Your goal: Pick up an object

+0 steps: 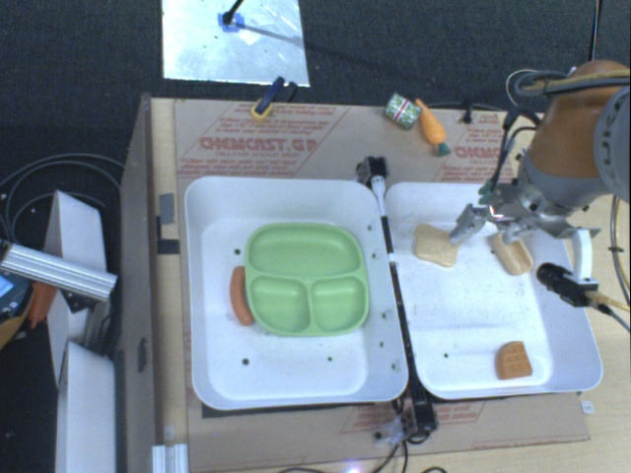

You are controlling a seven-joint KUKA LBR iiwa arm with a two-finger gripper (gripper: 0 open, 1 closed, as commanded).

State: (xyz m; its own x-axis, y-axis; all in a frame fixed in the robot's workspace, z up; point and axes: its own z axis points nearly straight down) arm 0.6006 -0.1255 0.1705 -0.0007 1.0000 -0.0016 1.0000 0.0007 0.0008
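Grey gripper (490, 224) hovers at right bin's (582, 368) 12 o'clock, fingers spread wide, gripping nothing; tan bread pieces (436, 245) at its 9 and 3 (514, 255).

The arm (582, 136) is grey with a broad orange band above the wrist. Thin cables loop over its top toward eleven o'clock. Its wrist is silvery metal, with a black cylindrical fitting toward five o'clock.

Glossy white plastic bins (296, 387) sit on matt brown cardboard (296, 141); the green tray (306, 276) looks smooth plastic.
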